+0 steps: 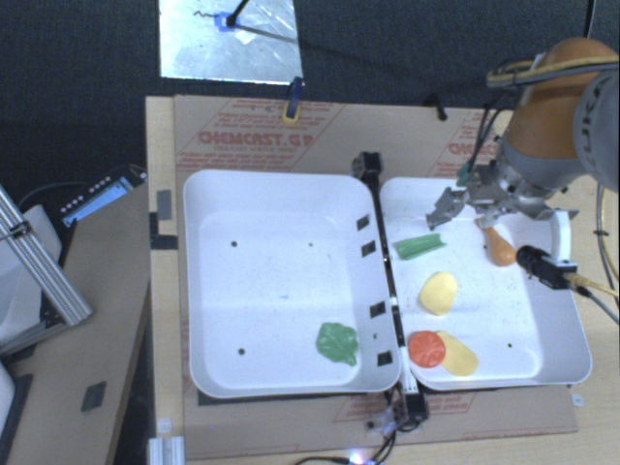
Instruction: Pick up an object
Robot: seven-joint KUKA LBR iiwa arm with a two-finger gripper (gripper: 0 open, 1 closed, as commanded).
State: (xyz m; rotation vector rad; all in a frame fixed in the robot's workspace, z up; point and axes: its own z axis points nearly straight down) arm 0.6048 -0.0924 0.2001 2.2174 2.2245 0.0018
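My gripper [450,207] hangs over the back of the right bin [567,342], above and a little right of a green pod-like piece [418,247]. Nothing shows in its grasp. An orange carrot-like piece [500,249] lies just right of it, partly under the wrist. Further forward lie a yellow lemon-like piece [438,293], a red round piece [426,349] and a yellow piece [461,356] touching it.
The left bin [223,201] holds a green leafy piece [337,342] near its front right corner. A black divider [386,260] with clips runs between the bins. The arm's orange band [562,66] rises at the upper right.
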